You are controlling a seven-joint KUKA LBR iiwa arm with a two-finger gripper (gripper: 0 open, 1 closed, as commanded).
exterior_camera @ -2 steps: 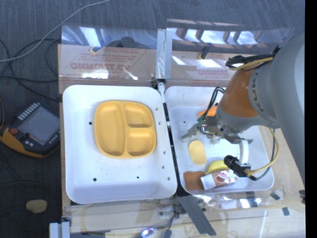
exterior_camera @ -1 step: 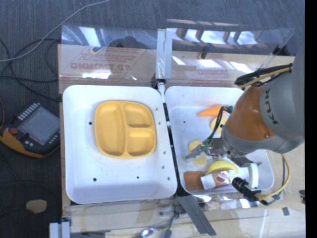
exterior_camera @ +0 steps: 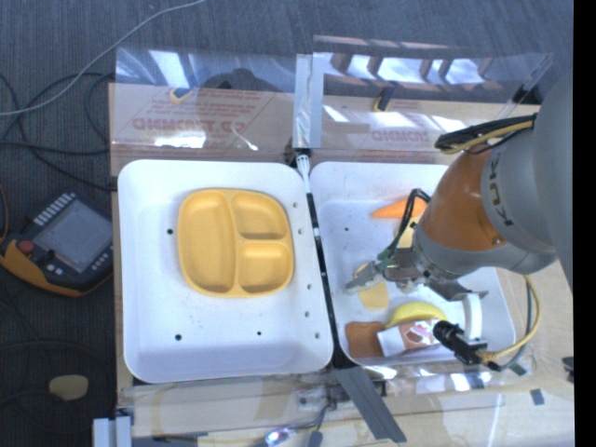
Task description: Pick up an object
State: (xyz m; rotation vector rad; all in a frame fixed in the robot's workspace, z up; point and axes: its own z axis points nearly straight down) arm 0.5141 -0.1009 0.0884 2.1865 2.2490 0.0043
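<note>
In the right bin (exterior_camera: 340, 222) lie an orange wedge (exterior_camera: 391, 209) at the back, a pale yellow slice (exterior_camera: 373, 295) in the middle, a yellow rounded fruit (exterior_camera: 415, 313) and a brown bottle with a white label (exterior_camera: 396, 337) near the front wall. My gripper (exterior_camera: 369, 276) hangs low in the right bin, just above the pale yellow slice and left of the yellow fruit. The arm's orange band (exterior_camera: 461, 214) covers the bin's right half. Nothing shows as held.
The left bin (exterior_camera: 149, 324) bears a yellow plate with three compartments (exterior_camera: 236, 242). Cardboard and clear plastic walls (exterior_camera: 214, 119) stand behind both bins. A teach pendant (exterior_camera: 60, 240) and cables lie on the floor at the left.
</note>
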